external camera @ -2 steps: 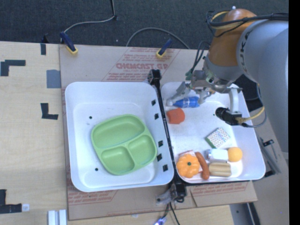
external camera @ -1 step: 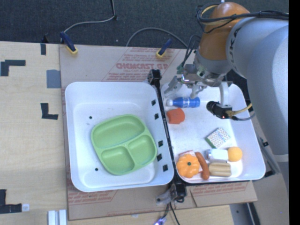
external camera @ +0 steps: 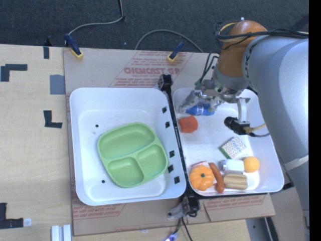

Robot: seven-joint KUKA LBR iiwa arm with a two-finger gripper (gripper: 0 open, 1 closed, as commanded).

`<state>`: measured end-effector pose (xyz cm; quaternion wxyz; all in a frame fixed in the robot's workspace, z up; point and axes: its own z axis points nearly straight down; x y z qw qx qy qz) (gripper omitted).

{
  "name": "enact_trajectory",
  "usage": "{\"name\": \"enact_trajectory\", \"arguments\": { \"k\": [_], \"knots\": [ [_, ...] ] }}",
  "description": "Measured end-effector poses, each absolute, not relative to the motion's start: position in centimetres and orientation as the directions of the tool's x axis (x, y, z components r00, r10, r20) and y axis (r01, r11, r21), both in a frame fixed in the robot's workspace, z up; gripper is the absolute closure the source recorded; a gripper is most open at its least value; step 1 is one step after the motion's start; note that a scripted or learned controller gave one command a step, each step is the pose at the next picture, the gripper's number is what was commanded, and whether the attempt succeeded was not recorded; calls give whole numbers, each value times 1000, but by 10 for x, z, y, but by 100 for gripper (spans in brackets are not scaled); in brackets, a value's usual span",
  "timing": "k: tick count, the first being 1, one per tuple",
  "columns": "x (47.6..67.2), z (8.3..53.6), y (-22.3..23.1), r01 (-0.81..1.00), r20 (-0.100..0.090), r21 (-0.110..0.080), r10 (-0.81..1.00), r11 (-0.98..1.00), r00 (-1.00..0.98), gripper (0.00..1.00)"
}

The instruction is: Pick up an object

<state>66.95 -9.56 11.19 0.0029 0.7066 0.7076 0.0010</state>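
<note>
My gripper (external camera: 201,100) hangs low over the far left corner of the right bin (external camera: 266,149), below the orange band of the arm. A small blue object (external camera: 202,110) lies right under it, touching or nearly touching it. A red-orange rounded piece (external camera: 188,124) sits just in front of the gripper, near the wall between the bins. At the front of the right bin lie an orange pumpkin (external camera: 201,177), a reddish sausage (external camera: 217,176), a tan bread roll (external camera: 235,181), a yellow-orange ball (external camera: 251,163) and a green-patterned tile (external camera: 233,146).
The left bin (external camera: 80,134) holds a green divided plate (external camera: 133,153). A black divider with clips (external camera: 172,129) runs between the bins. The grey arm body covers the right side of the view. A black fitting with a cable (external camera: 238,125) juts out over the right bin.
</note>
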Motion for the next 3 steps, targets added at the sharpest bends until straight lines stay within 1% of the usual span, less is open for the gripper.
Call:
{"name": "enact_trajectory", "arguments": {
  "k": [1, 2, 3],
  "knots": [
    [671, 106, -103, 1000, 2, 4, 1000, 4, -4, 0],
    [571, 86, -167, 1000, -3, 1, 1000, -1, 1, 0],
    [572, 96, -166, 1000, -4, 3, 1000, 0, 0, 100]
  ]
}}
